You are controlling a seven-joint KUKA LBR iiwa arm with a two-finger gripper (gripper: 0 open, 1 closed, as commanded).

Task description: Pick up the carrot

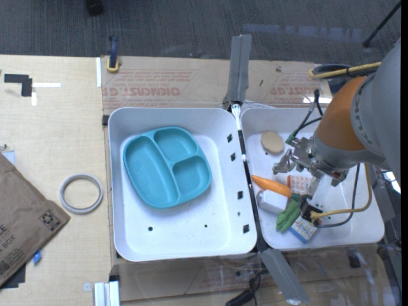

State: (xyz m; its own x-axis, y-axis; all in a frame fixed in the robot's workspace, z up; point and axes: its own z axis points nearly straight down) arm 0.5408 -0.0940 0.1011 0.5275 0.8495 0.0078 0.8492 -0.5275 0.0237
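Two white bins (121, 171), one carrot (271, 185)

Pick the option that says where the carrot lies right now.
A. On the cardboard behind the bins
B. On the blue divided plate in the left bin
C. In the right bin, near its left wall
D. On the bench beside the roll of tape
C: the carrot lies on the floor of the right bin, close to its left wall, beside a white object.
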